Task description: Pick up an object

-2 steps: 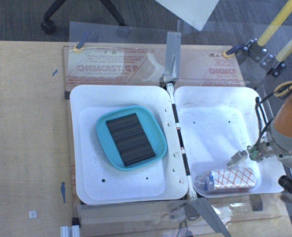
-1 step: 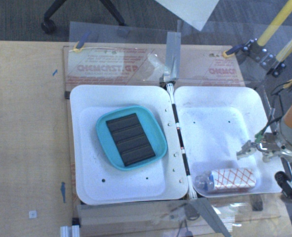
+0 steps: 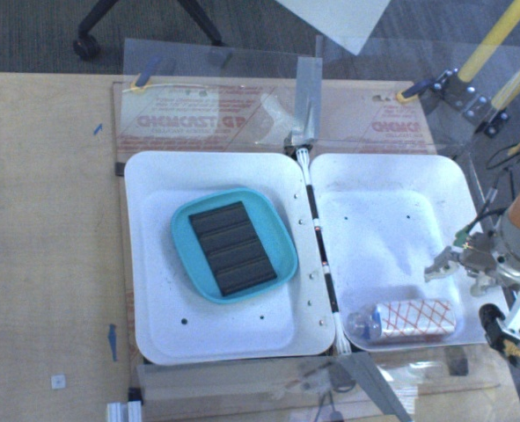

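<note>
Just below the gripper [image 3: 457, 262], whose jaws hold nothing and whose spread I cannot tell, the bottle [image 3: 405, 320] lies ungrasped.

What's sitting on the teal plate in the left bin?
A dark ribbed block lies on the teal plate, covering its middle, with the rim showing all around it. Whatever is beneath the block is hidden.

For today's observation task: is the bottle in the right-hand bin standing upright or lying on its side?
Lying on its side. The bottle stretches lengthwise along the right bin's near wall, cap end pointing toward the divider.
</note>
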{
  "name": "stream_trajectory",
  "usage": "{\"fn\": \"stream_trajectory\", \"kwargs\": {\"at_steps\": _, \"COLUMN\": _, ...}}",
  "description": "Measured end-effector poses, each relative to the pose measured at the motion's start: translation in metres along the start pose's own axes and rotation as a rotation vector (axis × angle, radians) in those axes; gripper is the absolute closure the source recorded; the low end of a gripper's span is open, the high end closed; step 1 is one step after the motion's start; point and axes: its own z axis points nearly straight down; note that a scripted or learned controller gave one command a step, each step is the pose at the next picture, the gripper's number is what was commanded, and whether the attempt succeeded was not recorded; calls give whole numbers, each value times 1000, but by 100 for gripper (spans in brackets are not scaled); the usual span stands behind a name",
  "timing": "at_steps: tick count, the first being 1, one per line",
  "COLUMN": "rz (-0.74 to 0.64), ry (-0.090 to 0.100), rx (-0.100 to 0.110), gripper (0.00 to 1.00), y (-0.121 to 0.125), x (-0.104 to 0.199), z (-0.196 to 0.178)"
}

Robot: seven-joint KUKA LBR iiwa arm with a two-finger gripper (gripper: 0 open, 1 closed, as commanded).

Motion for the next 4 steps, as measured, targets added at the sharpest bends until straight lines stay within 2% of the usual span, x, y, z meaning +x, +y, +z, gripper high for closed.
{"fn": "stream_trajectory", "kwargs": {"at_steps": 1, "rz": -325, "ry": -5, "rx": 5, "gripper": 0, "y": -24, "x": 63, "z": 14}}
{"fn": "stream_trajectory", "kwargs": {"at_steps": 2, "rz": -181, "ry": -8, "rx": 0, "gripper": 0, "y": -3, "x": 12, "z": -40}}
{"fn": "stream_trajectory", "kwargs": {"at_steps": 3, "rz": -247, "ry": -6, "rx": -6, "gripper": 0, "y": -29, "x": 85, "z": 31}}
{"fn": "stream_trajectory", "kwargs": {"at_steps": 4, "rz": -54, "ry": -7, "rx": 1, "gripper": 0, "y": -13, "x": 31, "z": -58}}
